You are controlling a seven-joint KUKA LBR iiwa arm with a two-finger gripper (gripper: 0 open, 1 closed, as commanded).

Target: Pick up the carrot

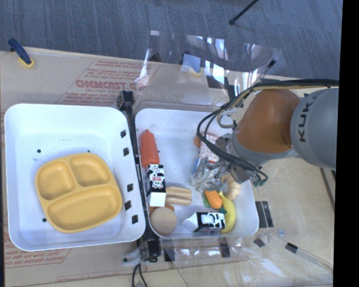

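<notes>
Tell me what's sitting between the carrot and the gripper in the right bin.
In the camera view, bare white bin floor separates the carrot at the bin's left wall from the gripper among the toys on the right.

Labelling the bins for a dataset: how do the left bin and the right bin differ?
The left bin holds one yellow divided plate; the right bin holds many small items, including the carrot and a banana. The gripper hangs over the right bin, not the left bin. Both are shallow and white.
</notes>
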